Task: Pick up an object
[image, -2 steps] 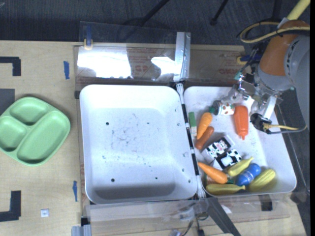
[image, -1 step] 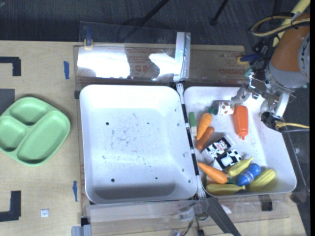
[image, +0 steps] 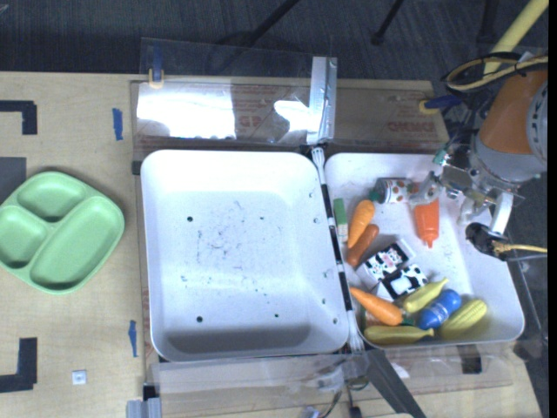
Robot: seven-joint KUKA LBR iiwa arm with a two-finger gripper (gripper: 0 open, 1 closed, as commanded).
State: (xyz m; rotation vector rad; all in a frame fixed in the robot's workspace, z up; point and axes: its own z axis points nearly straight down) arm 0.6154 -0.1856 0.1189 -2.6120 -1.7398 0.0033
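A small orange bottle-shaped toy (image: 426,222) hangs upright, pinched in the claw (image: 432,200).

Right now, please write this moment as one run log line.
arm: over right bin | gripper: above bin's far side, beside orange bottle | grasp: not seen | toys: piled in right bin | left bin: beside it

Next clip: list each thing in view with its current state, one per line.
Left white bin: sits beside the right one.
Right white bin: holds the toys.
Orange plastic bottle-shaped toy: lying in the right bin, just under the arm's wrist.
Black-and-white cow-patterned toy: lying mid-bin.
Blue ball: between yellow toys.
Green divided plate: on the bench, left of the bins.
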